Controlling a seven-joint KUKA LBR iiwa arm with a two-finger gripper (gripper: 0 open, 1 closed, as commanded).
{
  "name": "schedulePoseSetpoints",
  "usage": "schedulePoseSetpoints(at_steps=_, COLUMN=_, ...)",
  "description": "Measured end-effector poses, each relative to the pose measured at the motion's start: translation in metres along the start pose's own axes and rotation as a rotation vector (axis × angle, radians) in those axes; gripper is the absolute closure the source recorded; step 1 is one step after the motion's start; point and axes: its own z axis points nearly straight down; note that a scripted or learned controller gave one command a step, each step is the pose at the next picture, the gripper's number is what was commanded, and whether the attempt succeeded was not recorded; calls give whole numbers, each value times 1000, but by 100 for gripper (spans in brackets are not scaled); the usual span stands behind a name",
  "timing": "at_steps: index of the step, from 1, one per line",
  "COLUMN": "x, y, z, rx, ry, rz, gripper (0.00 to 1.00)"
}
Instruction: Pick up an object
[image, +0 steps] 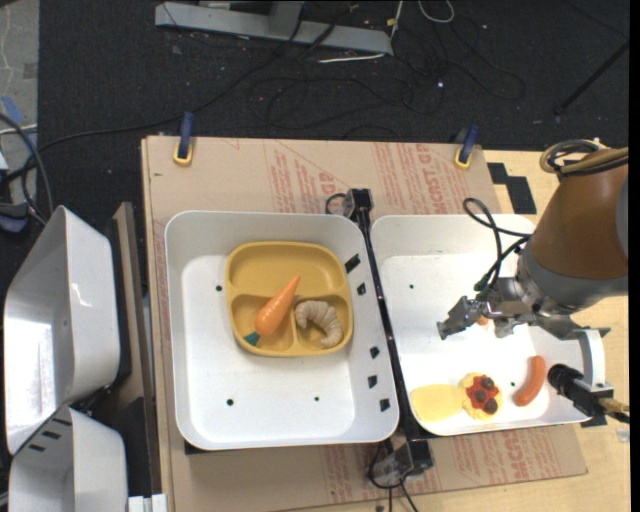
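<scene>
In the camera view, the jaws (462, 318) hung over the right bin (430, 275); their state I could not tell. The sausage (530, 380) lay near that bin's front right corner, long axis slanting up-right. It looked light, smooth, probably slippery; best pinched across its middle.

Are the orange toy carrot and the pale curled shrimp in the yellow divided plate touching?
Apart. The camera view shows the orange toy carrot and the pale curled shrimp in neighbouring compartments, a yellow ridge between them.
</scene>
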Motion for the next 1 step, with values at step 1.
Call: schedulePoseSetpoints(at_steps=1, x=0, y=4, z=43, rx=3, ry=1, rz=2, gripper=0)
